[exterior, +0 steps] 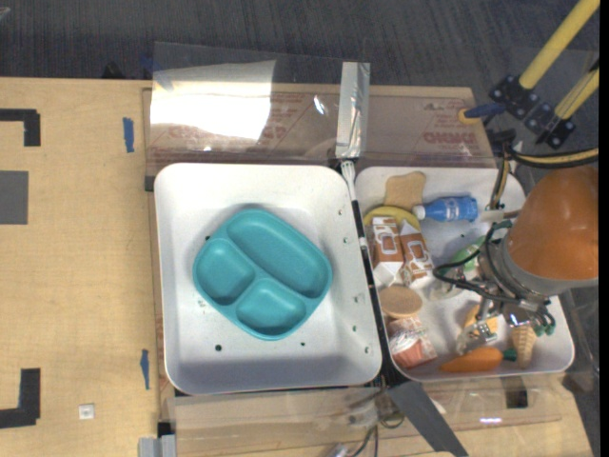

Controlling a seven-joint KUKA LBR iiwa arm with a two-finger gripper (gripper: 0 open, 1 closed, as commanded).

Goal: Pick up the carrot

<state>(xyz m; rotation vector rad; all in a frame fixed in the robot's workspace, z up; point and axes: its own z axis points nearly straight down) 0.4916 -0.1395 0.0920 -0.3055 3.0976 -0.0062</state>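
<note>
bench: light wooden top (67,284) with black corner marks and bits of blue tape along the left; dark carpet-like floor (285,8) beyond its far edge.
bins: two shallow white bins side by side; the left bin (181,198) holds a teal divided plate (263,272) near its middle, the right bin (552,355) is crowded with small items.
shield: clear plastic sheet (219,112) lies behind the bins, with a strip of silver tape (352,112) over the seam between them.
right bin contents: blue-capped bottle (447,208) near the far wall, brown snack packets (400,241) beside the divider, a tan round piece (402,303) and a red-and-white cup (414,348) toward the near wall.
arm: comes in from the right, orange band (561,227) over the right bin's right side, wrist pointing down into the bin.
gripper: (495,324) low over the near right part of the bin, among cables; cannot tell whether it is spread or closed.
carrot: (471,360) orange, lying flat by the near wall of the right bin, just below the gripper; long axis runs roughly left to right; which end is the tip cannot be told.
</note>
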